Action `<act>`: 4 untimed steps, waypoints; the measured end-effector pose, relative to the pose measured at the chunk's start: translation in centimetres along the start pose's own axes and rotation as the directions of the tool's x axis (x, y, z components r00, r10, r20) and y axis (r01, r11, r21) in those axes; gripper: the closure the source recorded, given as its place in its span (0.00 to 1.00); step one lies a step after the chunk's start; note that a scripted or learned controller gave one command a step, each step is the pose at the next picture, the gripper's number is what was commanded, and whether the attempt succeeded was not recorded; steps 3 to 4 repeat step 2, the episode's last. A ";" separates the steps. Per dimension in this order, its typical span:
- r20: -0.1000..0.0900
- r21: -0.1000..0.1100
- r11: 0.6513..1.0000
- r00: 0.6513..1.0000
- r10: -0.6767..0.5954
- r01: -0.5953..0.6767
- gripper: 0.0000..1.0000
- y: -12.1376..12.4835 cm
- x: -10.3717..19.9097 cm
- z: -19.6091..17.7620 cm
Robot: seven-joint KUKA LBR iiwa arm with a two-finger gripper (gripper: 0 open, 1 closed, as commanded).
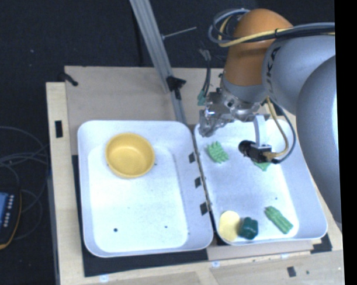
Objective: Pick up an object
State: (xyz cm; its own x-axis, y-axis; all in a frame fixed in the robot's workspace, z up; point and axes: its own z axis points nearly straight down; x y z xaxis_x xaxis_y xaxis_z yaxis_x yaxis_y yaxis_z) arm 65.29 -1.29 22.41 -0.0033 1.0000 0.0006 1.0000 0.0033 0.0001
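My gripper (pixel 208 127) hangs over the far left corner of the right bin (pixel 297 181), just above and left of a small green ridged piece (pixel 217 152). Nothing shows between its fingers. A second green piece (pixel 262 163) lies partly under the arm's black fitting near the bin's middle. At the near edge of the right bin sit a pale yellow round object (pixel 229 225), a dark teal block (pixel 249 228) touching it, and a green ridged piece (pixel 279 219). A yellow bowl (pixel 130 154) rests in the far part of the left bin (pixel 140 228).
A grey metal rail (pixel 158 52) slants from the top down to the gap between the bins. The bins' shared wall (pixel 199 179) carries small black clips. The wooden bench (pixel 106 89) surrounds both bins. A handheld device (pixel 4 215) and cables lie left of the bench.
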 end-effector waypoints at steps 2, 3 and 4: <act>-0.001 0.000 1.000 1.000 0.000 0.000 1.00 -2.5 9.7 -1.8; -0.001 0.000 1.000 1.000 0.000 0.000 1.00 -2.5 9.7 -1.8; -0.001 0.000 1.000 1.000 0.000 0.000 1.00 -2.5 9.7 -1.8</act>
